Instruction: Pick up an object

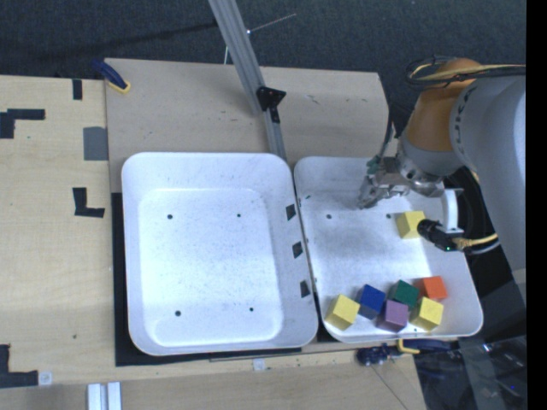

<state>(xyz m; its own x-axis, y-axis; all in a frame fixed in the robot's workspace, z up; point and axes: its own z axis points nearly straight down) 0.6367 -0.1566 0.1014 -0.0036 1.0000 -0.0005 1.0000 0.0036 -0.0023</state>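
A bulky grey arm (491, 135) with an orange band (436, 114), thin looping cables and small metal jaws.

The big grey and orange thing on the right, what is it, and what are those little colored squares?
That is a robot arm. A camera above the bench looks down on it. At its tip is a gripper, low over the right white bin; nothing shows between its fingers. The squares are toy blocks. One yellow block sits alone near the gripper. Six more bunch along the bin's near edge: yellow, blue, purple, green, orange, yellow. The left white bin sits beside it.
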